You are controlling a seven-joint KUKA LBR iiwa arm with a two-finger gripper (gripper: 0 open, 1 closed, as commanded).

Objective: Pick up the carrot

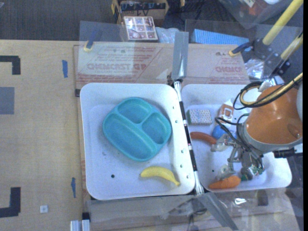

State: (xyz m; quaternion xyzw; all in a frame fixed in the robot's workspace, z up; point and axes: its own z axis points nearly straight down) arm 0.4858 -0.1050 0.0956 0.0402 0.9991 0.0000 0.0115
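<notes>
End effector hangs just above the carrot in the right bin; grip state unclear.

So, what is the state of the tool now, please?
Tool: above the carrot in the right bin; open or closed cannot be told.

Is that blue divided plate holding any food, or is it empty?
Empty. The blue plate shows three bare compartments; the banana lies beside it in the left bin.

A teal three-compartment plastic plate and a yellow banana lie apart in the left shallow white bin.
</notes>
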